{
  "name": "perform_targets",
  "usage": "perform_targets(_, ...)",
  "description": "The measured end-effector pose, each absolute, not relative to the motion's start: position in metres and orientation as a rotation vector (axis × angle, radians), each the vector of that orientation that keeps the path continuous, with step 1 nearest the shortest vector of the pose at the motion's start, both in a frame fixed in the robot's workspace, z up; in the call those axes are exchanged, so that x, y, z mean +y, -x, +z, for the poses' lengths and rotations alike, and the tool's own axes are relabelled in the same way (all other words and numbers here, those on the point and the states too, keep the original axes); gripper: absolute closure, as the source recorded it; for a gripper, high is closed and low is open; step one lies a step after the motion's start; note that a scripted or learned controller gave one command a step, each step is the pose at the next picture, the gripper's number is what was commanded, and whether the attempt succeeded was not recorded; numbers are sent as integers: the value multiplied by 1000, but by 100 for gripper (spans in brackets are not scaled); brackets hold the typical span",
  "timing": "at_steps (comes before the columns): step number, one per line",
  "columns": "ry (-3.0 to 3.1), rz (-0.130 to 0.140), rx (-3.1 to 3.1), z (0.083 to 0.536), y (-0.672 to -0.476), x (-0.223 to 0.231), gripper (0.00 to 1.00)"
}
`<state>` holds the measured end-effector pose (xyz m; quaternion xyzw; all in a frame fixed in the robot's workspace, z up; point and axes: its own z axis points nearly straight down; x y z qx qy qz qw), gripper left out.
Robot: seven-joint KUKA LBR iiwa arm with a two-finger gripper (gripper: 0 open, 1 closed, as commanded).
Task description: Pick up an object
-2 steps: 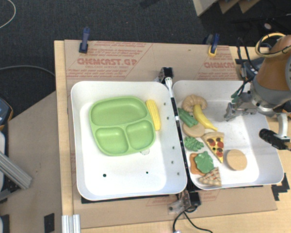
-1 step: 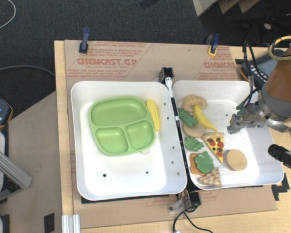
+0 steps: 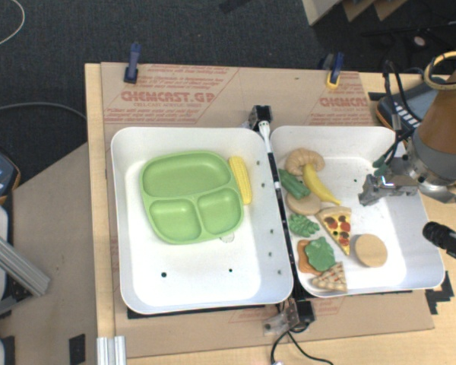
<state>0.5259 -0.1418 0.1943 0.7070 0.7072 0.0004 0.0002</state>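
Pincer (image 3: pixel 371 190) at right of frame over the right bin (image 3: pixel 410 276), finger state impossible to tell, gripping nothing visible; banana (image 3: pixel 319 186) among toy food left of it.

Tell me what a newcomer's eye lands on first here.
The bright green divided tray in the left bin, with a yellow corn cob along its right edge. Then the cluster of toy food in the right bin, led by a banana and a pizza slice, with the gripper hovering beside them.
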Motion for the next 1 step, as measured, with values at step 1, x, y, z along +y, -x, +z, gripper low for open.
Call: perform_targets(1, -2219, 3, 2219, 204, -527, -142, 100)
